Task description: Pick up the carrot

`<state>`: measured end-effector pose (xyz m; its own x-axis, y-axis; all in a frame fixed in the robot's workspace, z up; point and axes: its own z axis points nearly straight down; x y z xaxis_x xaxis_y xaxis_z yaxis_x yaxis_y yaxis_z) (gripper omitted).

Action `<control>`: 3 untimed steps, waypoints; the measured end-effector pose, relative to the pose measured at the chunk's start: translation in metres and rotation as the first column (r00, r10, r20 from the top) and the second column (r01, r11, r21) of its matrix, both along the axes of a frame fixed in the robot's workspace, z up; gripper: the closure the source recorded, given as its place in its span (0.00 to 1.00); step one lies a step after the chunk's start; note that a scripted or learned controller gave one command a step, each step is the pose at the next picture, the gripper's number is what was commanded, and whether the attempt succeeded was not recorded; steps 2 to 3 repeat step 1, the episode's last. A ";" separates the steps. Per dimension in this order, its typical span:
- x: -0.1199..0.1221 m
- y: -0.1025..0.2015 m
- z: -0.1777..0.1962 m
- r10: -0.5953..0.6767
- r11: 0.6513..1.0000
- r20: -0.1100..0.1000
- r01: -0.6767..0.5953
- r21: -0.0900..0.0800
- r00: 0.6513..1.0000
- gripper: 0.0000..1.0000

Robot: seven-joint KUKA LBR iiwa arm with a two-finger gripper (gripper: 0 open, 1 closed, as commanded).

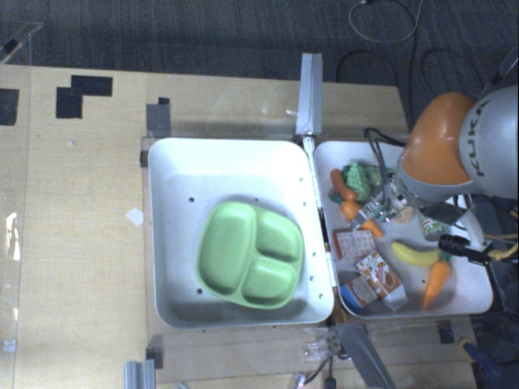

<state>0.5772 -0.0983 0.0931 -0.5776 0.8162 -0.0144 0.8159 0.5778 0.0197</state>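
The carrot (435,284) is orange and tapered. It lies in the right bin (483,298) near the front right corner, tip pointing toward the front edge. My gripper (379,209) hangs low over the middle of that bin, to the left of and behind the carrot, with a yellow banana (414,254) between them. The gripper's end sits among small items, and nothing can be seen held in it. The arm's orange band (436,148) rises behind it.
The right bin also holds a green leafy toy (358,177), small red and orange pieces (344,194), a flat printed box (354,243), a carton (380,280) and a blue item (349,299). The left bin (170,217) holds a green divided plate (250,254).
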 end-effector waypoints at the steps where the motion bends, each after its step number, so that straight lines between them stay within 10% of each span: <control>1: -0.053 0.022 0.093 0.168 0.986 -0.017 -0.168 -0.001 0.986 1.00; 3: -0.053 0.022 0.093 0.168 0.986 -0.017 -0.168 -0.001 0.986 1.00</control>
